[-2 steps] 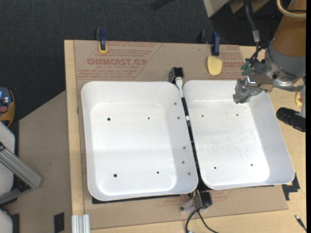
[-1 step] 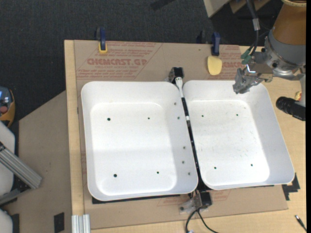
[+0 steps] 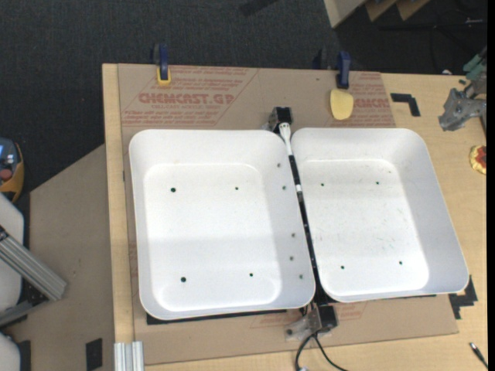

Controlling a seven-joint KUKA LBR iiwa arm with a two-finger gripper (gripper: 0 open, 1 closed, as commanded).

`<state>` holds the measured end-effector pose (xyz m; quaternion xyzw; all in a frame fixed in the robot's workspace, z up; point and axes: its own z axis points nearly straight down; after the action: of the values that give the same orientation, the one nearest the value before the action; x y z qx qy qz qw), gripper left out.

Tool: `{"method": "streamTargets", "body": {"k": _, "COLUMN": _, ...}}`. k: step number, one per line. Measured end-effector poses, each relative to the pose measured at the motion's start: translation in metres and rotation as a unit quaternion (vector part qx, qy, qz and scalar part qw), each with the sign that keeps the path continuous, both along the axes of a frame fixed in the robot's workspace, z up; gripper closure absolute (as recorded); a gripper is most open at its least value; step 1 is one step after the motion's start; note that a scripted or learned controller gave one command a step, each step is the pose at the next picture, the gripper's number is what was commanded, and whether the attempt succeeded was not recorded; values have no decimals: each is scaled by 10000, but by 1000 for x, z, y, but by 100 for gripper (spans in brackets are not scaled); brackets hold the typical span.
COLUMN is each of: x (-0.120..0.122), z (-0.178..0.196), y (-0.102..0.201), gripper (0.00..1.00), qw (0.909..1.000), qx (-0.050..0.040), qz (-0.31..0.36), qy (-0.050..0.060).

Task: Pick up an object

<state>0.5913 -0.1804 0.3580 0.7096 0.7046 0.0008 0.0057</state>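
Black cable plug [image 3: 323, 316] at bench [image 3: 201, 91] near edge | left bin [image 3: 209, 230], right bin [image 3: 363, 222]: floors bare white | candidate: small yellow piece [image 3: 341, 104] just beyond right bin's far rim — looks light, maybe soft; pinch across its narrow sides | gripper spread or closed: cannot tell — so no gripper-relative bearing

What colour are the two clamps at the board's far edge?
Blue, in the camera view: left clamp, right clamp.
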Motion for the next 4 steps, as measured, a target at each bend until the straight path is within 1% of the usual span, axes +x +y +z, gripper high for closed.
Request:
{"method": "streamTargets", "body": {"k": 1, "x": -18, "z": -79, "y": 26, "gripper": 100, "qw": 10000, "qx": 43, "qz": 32, "qy": 66}}
{"method": "streamTargets", "body": {"k": 2, "x": -19, "z": -115, "y": 141, "gripper": 100, "qw": 9999, "qx": 59, "qz": 92, "qy": 74}}
{"method": "streamTargets", "body": {"k": 3, "x": -41, "z": 49, "y": 189, "gripper": 100, "qw": 10000, "qx": 42, "qz": 70, "qy": -25}}
{"method": "streamTargets", "body": {"k": 4, "x": -6, "z": -53, "y": 204, "gripper": 100, "qw": 10000, "qx": 36, "qz": 46, "qy": 63}}
